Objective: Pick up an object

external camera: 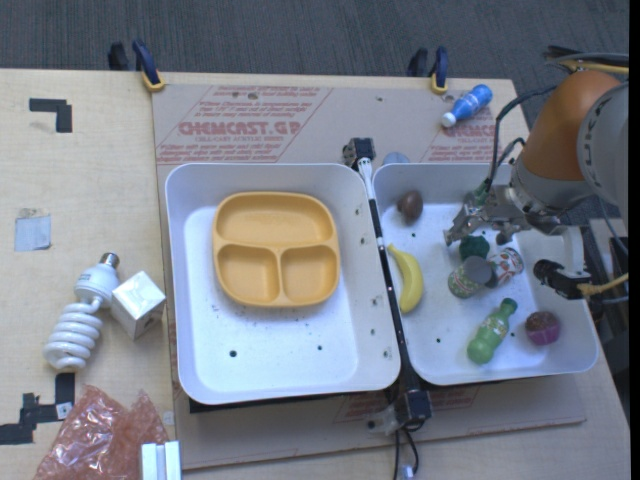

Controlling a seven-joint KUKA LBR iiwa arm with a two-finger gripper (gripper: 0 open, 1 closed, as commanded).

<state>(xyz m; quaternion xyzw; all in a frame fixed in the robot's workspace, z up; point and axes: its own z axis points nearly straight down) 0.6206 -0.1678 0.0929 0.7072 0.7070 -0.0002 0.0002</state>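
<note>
The pincer (pixel 478 230) hung low in the right bin (pixel 566 358), at the end of the grey arm (pixel 580 138) with its orange band, which came in from the right. Whether it stood apart or together could not be told, since its dark metal merged with the clutter beneath it. Directly under it lay a small dark green object (pixel 474 245), and just below that a grey-capped jar (pixel 468 277) beside a white and red piece (pixel 506 264); whether the pincer touched any of them was unclear.

Further out in the same bin, a brown round object (pixel 410 205) sat near the upper left corner, a banana (pixel 406 277) lay along the left wall, a green bottle (pixel 491 332) rested tilted near the front, and a dark red fruit (pixel 542 327) sat at the lower right.

The left bin (pixel 200 358) carried a yellow divided tray (pixel 277 247).

Outside the bins, a blue and white bottle (pixel 467 105) lay on the cardboard sheet (pixel 240 118) behind the right bin. On the tabletop (pixel 60 198) to the left lay a spiral light bulb (pixel 80 313) touching a white cube (pixel 138 303), and a crumpled reddish wrapper (pixel 100 436) sat near the front edge.
</note>
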